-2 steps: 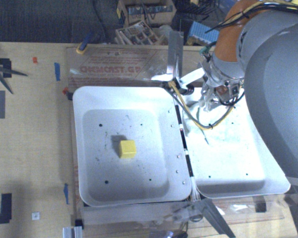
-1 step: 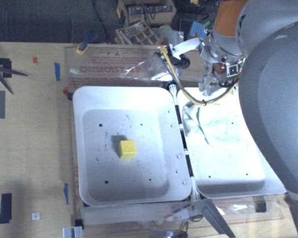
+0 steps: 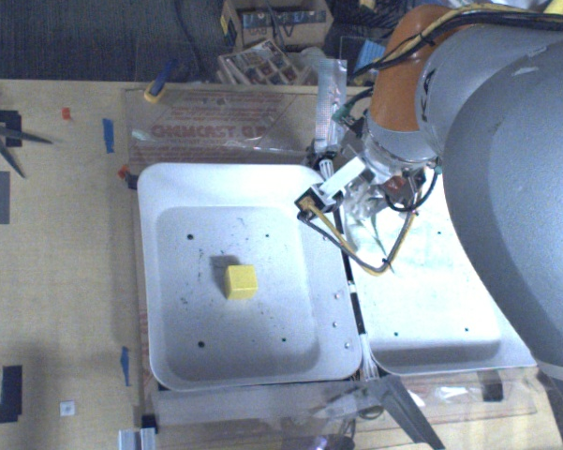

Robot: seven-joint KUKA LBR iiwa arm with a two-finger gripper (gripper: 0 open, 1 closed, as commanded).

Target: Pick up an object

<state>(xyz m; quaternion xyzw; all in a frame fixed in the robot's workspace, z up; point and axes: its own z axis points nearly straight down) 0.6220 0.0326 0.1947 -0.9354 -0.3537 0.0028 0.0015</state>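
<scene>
A small yellow block point(image 3: 241, 281) lies near the middle of the left bin point(image 3: 169, 204), on its floor, with a short shadow behind it. My gripper point(image 3: 360, 216) hangs over the seam between the two bins, near their far edge, up and to the right of the block and well apart from it. A white bracket and looping yellow and black cables crowd the wrist and blur the gripper's tip. I see nothing held in it.
The right bin point(image 3: 431, 317) lies under the arm, whose large grey body covers its right side. A clear plastic sheet point(image 3: 215, 120) lies behind the bins. Dark specks dot the left bin's floor. Blue tape marks sit on the bench at left.
</scene>
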